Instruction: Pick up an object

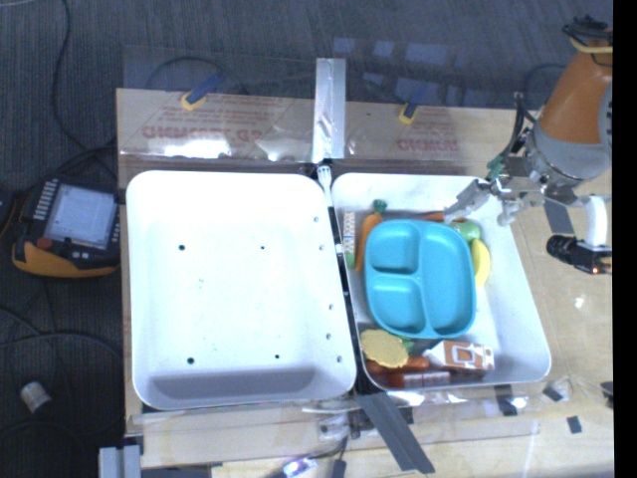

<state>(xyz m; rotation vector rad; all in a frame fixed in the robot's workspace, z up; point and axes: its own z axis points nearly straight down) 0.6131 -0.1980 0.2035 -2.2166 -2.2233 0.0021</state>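
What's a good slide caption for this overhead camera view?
Gripper poised at the right bin's back edge, above a blue divided plate surrounded by toy food.

Two white bins [234, 192] sit on a tan table [572, 337], the right one holding a light-blue divided tray [420, 277], an orange carrot [368, 229] and something yellow [482, 262].

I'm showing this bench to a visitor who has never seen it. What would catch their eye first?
Most likely the bright blue divided tray, lying in the right bin on top of a crowd of toy food, with a yellow piece at its right edge and an orange carrot-like piece at its upper left. Next, the arm's orange band at upper right, above the gripper at that bin's far right corner.
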